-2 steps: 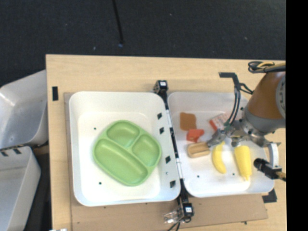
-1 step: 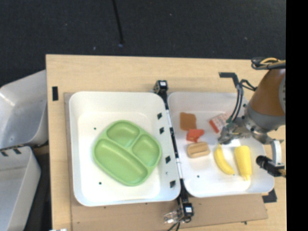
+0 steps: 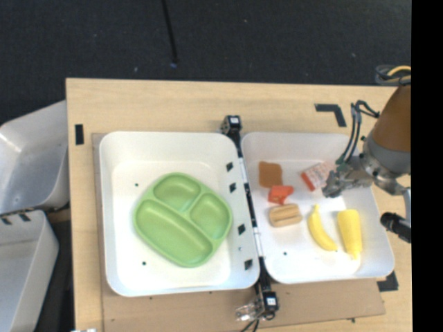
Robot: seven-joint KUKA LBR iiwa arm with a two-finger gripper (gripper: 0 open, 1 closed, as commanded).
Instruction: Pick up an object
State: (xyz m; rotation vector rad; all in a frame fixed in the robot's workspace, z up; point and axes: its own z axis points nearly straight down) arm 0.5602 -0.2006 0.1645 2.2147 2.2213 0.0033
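At the near edge of the bench [image 3: 83,303] a small bundle of wires [image 3: 252,311] sits just below the seam where the two white bins meet. The left bin [image 3: 114,268] holds a green divided plate [image 3: 182,218], lying flat a little right of the bin's middle. The right bin [image 3: 304,272] holds the food toys: nearest, a corn cob [image 3: 350,232] and a banana [image 3: 320,229] lie side by side, close but apart, both pointing roughly away from the camera. Just left of the banana is a small bun [image 3: 284,215], with a red piece [image 3: 280,194] touching its far side and a brown square [image 3: 270,173] beyond that. A red-and-white packet [image 3: 314,177] lies to the right of the brown square. The tool [image 3: 334,186] is low over the right bin, just beside the packet's right edge and above the banana's far tip; how far its jaws are open I cannot tell, and nothing is visibly caught in it. Further back, the clip [image 3: 230,124] marks the far end of the seam.
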